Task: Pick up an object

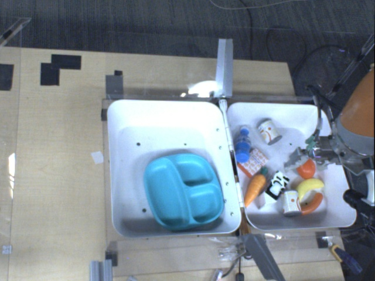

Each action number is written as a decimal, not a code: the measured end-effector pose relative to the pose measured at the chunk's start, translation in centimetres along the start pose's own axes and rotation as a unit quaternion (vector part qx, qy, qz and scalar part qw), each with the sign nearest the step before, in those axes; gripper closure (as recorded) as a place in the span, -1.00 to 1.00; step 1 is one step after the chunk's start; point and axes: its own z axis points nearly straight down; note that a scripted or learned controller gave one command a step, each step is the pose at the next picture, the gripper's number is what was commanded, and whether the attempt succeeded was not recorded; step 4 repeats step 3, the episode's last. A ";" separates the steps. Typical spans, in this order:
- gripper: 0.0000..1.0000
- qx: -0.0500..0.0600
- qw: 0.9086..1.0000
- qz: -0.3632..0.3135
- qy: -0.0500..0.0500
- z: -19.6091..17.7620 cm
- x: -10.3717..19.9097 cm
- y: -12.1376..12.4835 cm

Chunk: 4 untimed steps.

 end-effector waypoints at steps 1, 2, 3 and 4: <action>-1.00 -0.002 1.000 0.002 -0.001 10.4 -5.8 -0.7; 1.00 -0.005 1.000 0.001 -0.001 9.3 -5.7 -0.5; 1.00 -0.002 0.996 0.089 0.000 -1.1 -1.6 -1.5; 1.00 -0.002 0.996 0.089 0.000 -1.1 -1.6 -1.5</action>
